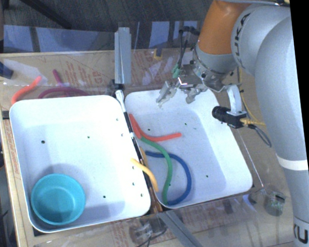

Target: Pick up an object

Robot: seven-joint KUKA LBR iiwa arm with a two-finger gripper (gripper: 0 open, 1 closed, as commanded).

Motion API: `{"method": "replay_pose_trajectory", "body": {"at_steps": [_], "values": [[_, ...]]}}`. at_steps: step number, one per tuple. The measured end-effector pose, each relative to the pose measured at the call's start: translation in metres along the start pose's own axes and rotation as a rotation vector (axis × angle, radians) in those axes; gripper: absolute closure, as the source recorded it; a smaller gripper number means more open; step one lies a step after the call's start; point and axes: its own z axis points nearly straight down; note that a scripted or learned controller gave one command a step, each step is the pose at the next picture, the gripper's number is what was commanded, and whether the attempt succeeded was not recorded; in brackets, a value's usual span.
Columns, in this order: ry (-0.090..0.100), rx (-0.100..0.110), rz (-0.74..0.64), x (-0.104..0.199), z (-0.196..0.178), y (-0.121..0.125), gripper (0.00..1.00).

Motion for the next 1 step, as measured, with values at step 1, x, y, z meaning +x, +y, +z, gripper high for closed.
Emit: {"method": "replay_pose_trajectory", "body": {"at_steps": [1], "values": [[-0.002,0.0,0.012,0.0252,0.1019,-0.017,0.0]]}}
